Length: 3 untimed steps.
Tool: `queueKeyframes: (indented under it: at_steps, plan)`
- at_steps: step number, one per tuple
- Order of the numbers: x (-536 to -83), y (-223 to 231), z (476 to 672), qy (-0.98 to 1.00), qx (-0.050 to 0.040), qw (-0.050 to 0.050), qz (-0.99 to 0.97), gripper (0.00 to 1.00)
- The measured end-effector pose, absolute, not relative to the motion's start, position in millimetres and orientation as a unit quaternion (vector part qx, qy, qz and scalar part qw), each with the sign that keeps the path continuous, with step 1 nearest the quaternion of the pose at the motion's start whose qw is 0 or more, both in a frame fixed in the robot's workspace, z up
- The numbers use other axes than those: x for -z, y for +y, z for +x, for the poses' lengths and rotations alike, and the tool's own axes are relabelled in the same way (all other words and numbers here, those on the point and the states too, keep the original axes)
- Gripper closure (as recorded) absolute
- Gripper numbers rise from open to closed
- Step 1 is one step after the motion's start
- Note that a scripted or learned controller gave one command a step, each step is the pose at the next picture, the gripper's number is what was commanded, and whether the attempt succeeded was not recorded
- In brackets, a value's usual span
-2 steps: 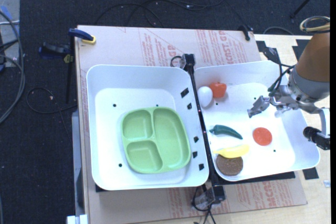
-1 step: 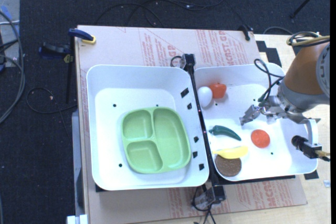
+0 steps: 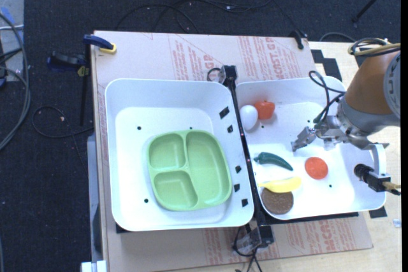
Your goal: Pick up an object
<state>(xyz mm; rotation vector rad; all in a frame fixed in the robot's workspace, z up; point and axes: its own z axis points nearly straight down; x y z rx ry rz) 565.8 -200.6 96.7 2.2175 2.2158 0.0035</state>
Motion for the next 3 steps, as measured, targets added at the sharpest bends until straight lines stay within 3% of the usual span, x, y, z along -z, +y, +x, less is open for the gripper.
queueKeyframes:
  at_steps: [1, 3]
  plan:
    - [-109, -201, 567.8, 0.707, -0.0025, 0.006, 0.707, 1.0]
    - [-203, -210, 560.3, 0.707, -0.0008, 0.001, 0.707, 1.0]
